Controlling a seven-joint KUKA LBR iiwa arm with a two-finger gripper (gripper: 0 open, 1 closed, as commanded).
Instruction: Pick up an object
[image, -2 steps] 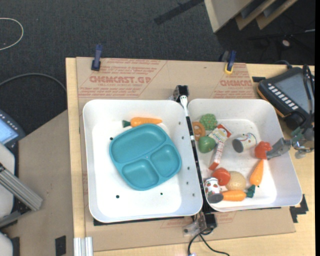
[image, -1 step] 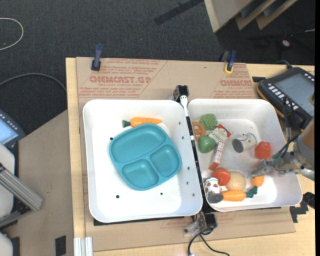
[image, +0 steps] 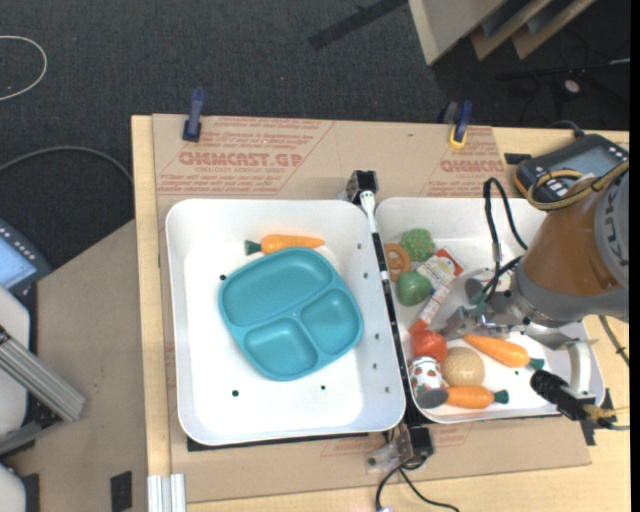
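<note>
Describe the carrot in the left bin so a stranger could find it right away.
Start at the left white bin, which holds a teal divided plate. Just above the plate's top edge lies the orange carrot, its green end pointing left. The other carrots are in the right bin.

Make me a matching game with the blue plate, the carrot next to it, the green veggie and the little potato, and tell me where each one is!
Things:
1. teal divided plate
2. carrot by the plate
3. green vegetable
4. potato

Places:
A. right bin, between two other carrots
B. middle of the left bin
C. right bin, near the wall between the bins
D. left bin, just beyond the plate's far edge

Pairs: 1-B, 2-D, 3-C, 4-A
</note>
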